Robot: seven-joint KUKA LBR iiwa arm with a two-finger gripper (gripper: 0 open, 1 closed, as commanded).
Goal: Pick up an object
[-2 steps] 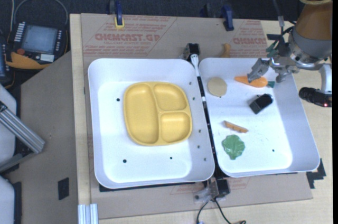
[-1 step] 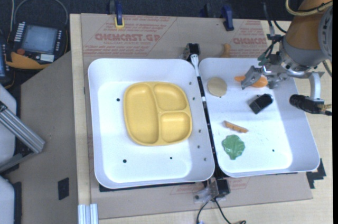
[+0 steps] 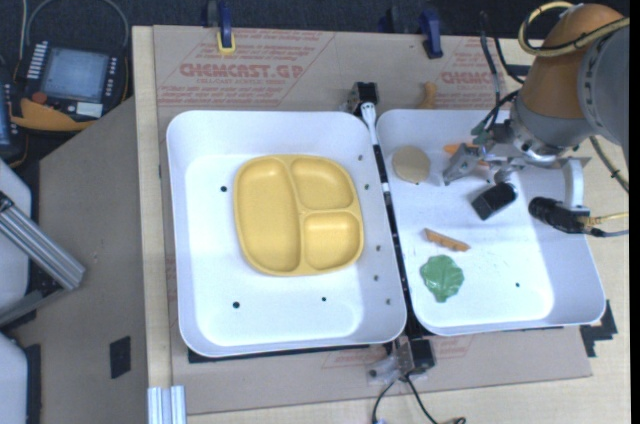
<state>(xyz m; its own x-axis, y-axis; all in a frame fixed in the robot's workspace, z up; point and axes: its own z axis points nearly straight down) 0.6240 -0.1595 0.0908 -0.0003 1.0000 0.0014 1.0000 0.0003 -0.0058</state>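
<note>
Your claw (image 3: pixel 478 174) sits low in the right bin (image 3: pixel 520 307), can't tell its grip state. Just left of it: round tan disc (image 3: pixel 411 164). Below: thin orange stick (image 3: pixel 445 239), then bumpy green lump (image 3: pixel 441 276). Left bin (image 3: pixel 200 212) holds yellow divided plate (image 3: pixel 298 213).

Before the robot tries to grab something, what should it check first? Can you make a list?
1. Things to pick in the right bin: ok. A green piece, an orange stick and a tan disc lie there.
2. Pieces apart from each other: ok.
3. End effector over the right bin: ok, near its far side.
4. End effector above a piece: not ok, it sits beside the tan disc.
5. Fingers open: cannot tell.
6. Yellow tray out of the way: ok, it sits in the left bin.
</note>
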